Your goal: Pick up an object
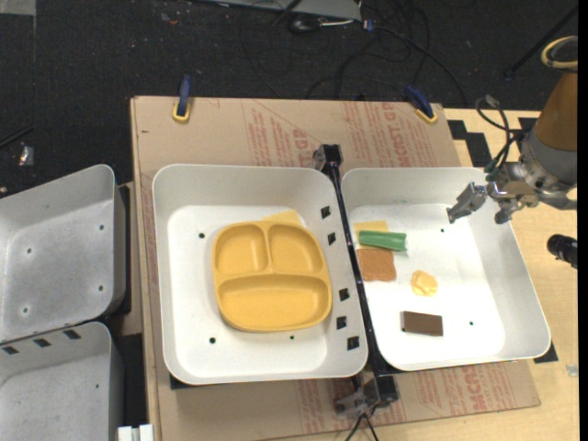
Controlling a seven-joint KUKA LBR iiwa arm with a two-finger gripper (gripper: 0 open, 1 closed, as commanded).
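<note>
A: Bench log; two white bins side by side on a brown board (276,136); left bin (184,191), right bin (514,274); a black divider (347,265) runs between them.

B: Left bin contents?

A: One yellow tray (273,277), three compartments, lying flat near the bin's centre; a pale yellow sheet (288,219) pokes out from under its far edge.

B: Right bin?

A: Five small pieces, all on the floor toward the divider side; a green stick (382,240) lies across a yellow slice (371,228); a brown square (377,265) just below the stick, touching or nearly so; a yellow lump (424,283) to its right, apart; a dark block (422,323) nearer the front edge, alone.

B: Gripper?

A: Gripper (480,203) sits over the right bin's far right corner, arm coming in from the right with the orange band above the wrist; fingers spread apart, nothing between them; well apart from every piece.

B: Anything lifted?

A: No; all pieces rest on the bin floor; the nearest to the gripper is the lump, still a clear gap away.

B: Surroundings?

A: Two blue clamps (184,99) at the board's far edge; grey metal trays (55,237) at left; cables (386,26) on dark floor beyond.
</note>
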